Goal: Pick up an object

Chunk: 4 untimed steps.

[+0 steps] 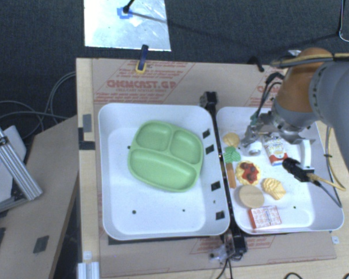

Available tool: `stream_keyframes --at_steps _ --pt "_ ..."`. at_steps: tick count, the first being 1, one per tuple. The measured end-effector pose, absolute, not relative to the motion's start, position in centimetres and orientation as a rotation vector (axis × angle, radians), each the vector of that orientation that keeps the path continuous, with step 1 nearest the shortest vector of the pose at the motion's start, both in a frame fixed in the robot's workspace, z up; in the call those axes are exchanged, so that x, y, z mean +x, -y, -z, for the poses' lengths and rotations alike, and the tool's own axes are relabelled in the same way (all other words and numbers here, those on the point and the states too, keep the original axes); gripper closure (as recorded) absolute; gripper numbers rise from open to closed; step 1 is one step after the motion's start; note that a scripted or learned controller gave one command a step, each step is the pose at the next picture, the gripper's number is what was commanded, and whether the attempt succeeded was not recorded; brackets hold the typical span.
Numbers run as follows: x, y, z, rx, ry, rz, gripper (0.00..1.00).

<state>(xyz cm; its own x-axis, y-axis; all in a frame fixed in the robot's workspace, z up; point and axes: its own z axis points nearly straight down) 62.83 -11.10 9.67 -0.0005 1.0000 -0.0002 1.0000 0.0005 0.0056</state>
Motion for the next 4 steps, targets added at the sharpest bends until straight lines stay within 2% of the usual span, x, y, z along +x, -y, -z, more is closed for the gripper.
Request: stream_keyframes --at_steps 1,2,3,4 --pt "63.5 12.0 -14.9 2.217 -2.218 -0.006 1.0" --pt "63.2 12.9 -20.4 2.217 -2.218 -0.006 1.0" --pt "63.3 12.9 -22.6 2.215 -2.223 -0.004 1.0" --pt "60.5 8.7 -21.5 2.216 -2.23 0.0 1.0"
